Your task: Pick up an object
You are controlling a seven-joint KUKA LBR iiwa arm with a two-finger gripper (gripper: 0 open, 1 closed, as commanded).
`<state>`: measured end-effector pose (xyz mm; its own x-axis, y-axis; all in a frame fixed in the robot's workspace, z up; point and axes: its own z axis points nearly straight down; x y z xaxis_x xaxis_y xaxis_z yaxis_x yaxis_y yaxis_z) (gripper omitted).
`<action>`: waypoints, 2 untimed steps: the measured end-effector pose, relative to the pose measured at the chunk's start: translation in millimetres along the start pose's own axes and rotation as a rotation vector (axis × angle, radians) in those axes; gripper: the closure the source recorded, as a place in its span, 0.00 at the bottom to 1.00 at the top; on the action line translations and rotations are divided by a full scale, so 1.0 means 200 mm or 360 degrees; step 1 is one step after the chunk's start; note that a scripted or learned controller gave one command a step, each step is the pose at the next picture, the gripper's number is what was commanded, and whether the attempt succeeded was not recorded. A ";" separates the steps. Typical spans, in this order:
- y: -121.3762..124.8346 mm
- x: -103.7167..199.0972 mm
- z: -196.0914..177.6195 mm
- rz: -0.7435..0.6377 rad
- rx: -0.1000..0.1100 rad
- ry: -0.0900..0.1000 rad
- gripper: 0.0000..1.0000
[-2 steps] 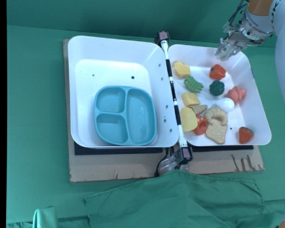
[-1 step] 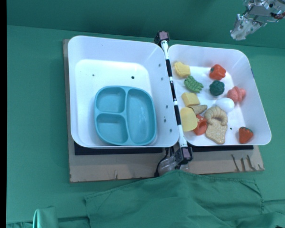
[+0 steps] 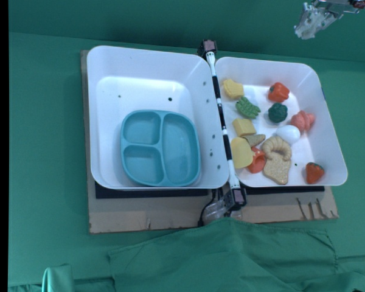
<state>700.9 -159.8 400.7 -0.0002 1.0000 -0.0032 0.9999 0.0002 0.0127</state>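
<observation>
My gripper (image 3: 306,29) hangs at the top right of the camera view, high above the far edge of the right bin (image 3: 331,140). Nothing is between its fingers. The right bin holds several toy foods: a yellow piece (image 3: 233,89), a green leafy piece (image 3: 248,107), an orange pepper (image 3: 278,92), a dark green broccoli (image 3: 277,112), a pink piece (image 3: 303,121), a white egg (image 3: 288,134), a tan pretzel-like bread (image 3: 277,158), a strawberry (image 3: 314,173), and yellow wedges (image 3: 241,152).
The left bin (image 3: 109,72) holds a teal three-compartment plate (image 3: 160,147). A striped bar (image 3: 221,119) runs between the bins. Green cloth (image 3: 231,257) covers the bench's front edge. Brown cardboard (image 3: 140,219) lies under the bins.
</observation>
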 end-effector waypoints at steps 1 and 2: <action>-0.12 -0.05 -0.18 0.0006 0.0005 0.0000 1.00; -0.07 -0.14 -0.17 0.0009 0.0009 -0.0004 1.00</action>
<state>686.1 -188.3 434.7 0.0055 1.0000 -0.0055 1.0000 -0.0055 0.0071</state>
